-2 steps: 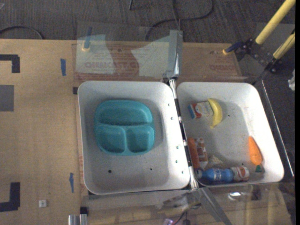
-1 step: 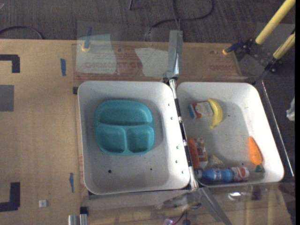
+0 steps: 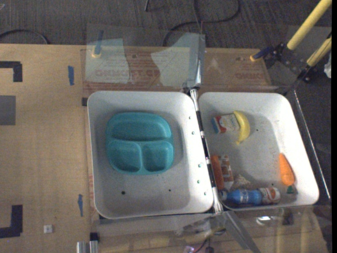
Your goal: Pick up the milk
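Since my gripper's state I cannot tell, I worry about the milk carton (image 3: 226, 123) touching the banana (image 3: 242, 126), risking a snagged grasp.

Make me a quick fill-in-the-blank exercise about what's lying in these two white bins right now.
1. The teal divided plate lies in the ____ bin.
2. The milk carton lies touching a yellow ____.
3. The blue bottle lies along the right bin's ____ wall.
4. The carrot is coloured ____.

Missing words: left; banana; near; orange
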Motion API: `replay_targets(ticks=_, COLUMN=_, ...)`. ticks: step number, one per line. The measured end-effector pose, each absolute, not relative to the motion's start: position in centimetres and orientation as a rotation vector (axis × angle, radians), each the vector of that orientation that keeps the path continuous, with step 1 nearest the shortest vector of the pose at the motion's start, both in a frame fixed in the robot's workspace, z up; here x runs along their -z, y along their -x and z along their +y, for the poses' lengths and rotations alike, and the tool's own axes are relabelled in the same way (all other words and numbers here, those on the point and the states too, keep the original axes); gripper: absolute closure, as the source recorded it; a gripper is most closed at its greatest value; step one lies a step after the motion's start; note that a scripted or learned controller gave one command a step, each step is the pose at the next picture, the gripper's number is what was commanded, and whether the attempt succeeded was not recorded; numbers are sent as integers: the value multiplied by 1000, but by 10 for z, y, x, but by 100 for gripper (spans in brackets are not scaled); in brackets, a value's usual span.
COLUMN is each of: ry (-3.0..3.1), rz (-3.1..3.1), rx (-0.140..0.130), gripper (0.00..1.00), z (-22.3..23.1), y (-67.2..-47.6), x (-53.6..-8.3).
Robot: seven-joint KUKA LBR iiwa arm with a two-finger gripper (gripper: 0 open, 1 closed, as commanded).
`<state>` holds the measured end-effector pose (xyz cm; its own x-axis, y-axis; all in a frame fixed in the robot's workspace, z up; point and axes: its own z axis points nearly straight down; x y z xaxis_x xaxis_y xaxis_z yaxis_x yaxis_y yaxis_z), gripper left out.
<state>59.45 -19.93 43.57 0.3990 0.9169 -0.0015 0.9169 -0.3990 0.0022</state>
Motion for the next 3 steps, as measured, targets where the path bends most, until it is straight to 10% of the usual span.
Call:
replay_targets(ticks=1, ry=-2805, rz=1419, rx=4, gripper=100, z=-205, y=-537, x=-388)
replay_targets(ticks=2, ry=-2900, rz=1204, rx=0, gripper=100, z=-190, y=-620, x=-435)
replay_targets(ticks=3, ry=-3089, rz=568, rx=0, gripper=100, z=-195, y=-621, x=-435)
